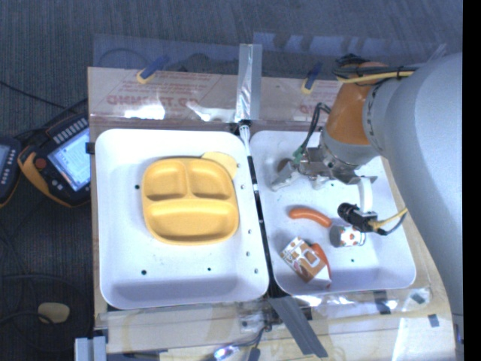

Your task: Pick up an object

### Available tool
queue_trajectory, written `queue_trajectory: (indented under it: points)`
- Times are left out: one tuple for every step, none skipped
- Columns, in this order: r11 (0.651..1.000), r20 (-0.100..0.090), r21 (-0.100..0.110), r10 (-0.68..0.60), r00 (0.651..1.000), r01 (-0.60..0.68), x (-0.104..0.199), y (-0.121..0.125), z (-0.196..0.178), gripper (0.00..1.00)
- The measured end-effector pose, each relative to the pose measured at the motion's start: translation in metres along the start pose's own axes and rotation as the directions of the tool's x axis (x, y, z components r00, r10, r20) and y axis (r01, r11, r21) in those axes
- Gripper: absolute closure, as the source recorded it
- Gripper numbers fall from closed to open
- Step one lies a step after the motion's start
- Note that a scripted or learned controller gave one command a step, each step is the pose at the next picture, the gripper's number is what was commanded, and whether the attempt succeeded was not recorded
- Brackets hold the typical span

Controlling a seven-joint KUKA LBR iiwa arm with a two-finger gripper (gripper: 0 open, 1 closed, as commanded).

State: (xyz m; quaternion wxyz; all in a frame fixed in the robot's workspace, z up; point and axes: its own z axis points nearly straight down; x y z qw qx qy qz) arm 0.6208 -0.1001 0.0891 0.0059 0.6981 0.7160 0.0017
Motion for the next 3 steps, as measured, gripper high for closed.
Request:
queue_trajectory:
  points:
    - [1.0, 0.0, 0.005, 0.03, 1.0, -0.03, -0.063, 0.048, 0.002, 0.0]
    - [1.0, 0.006, 0.003, 0.026, 1.0, -0.026, -0.062, 0.049, -0.009, 1.0]
    - [0.997, -0.004, 0.011, -0.073, 0.997, 0.073, 0.01, 0.025, -0.101, 1.0]
